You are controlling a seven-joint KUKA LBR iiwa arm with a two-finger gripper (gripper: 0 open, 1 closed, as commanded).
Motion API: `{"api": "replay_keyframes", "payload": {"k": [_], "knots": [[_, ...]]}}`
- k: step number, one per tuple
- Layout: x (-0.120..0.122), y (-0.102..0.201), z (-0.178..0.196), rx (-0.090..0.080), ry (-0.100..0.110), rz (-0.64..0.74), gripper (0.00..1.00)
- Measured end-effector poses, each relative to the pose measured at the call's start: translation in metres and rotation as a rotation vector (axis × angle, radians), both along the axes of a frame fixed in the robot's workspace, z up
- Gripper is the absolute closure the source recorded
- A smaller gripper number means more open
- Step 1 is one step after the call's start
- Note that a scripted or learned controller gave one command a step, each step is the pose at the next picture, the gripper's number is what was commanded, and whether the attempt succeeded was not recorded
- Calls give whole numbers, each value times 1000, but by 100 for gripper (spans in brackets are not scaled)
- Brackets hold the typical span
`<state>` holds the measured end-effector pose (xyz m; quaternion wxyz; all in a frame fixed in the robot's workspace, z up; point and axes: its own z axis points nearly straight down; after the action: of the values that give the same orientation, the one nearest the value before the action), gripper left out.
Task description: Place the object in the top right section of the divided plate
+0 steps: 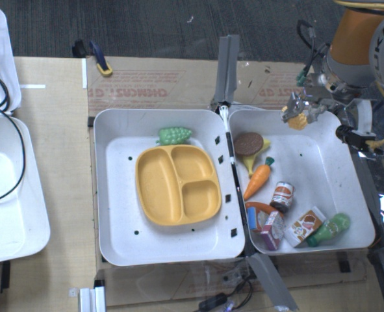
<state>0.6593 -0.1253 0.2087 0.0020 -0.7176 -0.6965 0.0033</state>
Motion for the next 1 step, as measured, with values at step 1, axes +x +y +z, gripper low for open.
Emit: {"api": "replay_keyframes", "payload": {"k": [1], "knots": [[-29, 76, -22, 0, 0, -61, 100]]}}
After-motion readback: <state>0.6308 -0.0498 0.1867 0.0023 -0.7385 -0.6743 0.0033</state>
